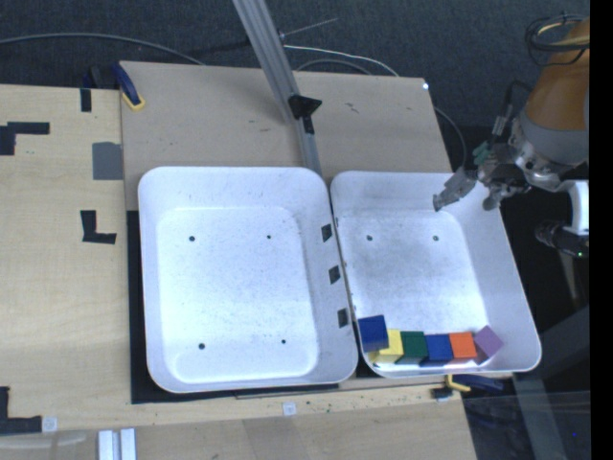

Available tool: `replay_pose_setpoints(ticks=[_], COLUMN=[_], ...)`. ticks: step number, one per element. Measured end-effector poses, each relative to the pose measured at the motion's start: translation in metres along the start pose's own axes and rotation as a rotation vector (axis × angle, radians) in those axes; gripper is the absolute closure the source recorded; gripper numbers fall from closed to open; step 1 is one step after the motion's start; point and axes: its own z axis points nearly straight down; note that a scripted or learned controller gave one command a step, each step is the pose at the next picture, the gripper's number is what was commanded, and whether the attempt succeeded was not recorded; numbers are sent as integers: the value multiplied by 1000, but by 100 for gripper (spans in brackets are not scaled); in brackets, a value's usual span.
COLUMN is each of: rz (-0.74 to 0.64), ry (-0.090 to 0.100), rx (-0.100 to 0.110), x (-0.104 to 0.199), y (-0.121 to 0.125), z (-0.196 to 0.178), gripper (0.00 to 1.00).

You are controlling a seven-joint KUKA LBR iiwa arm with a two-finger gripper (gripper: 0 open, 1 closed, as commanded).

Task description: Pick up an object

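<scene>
The arm point(560, 103) enters from the right edge of the frame, its orange band near the upper right corner. The gripper point(471, 188) sits at the upper right corner of the right bin point(498, 257), over the bin's rim; one finger point(450, 195) points left toward the bin floor. Nothing is visible between the fingers; whether the jaws are spread or closed cannot be told at this size. The task objects are blocks lined up along the lower wall of the right bin, at the lower right of the frame, well apart from the gripper. From left to right: a blue block point(373, 331), a yellow block point(390, 348) just below and beside it, a green block point(413, 344), a second blue block point(439, 347), an orange block point(462, 345) and a purple block point(488, 341). Neighbouring blocks touch or nearly touch. The left bin point(153, 257) lies beside the right bin, their rims touching at centre frame. A grey metal bar point(268, 46) runs diagonally from the top centre of the frame down to the junction of the bins. A yellow-and-blue clamp point(127, 86) lies on the bench at upper left.
</scene>
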Motion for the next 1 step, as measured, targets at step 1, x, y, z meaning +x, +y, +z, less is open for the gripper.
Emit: replay_pose_setpoints(ticks=[1], rz=[-2], ry=[1], rx=[4], x=[24], y=[62], z=[127], gripper=[0])
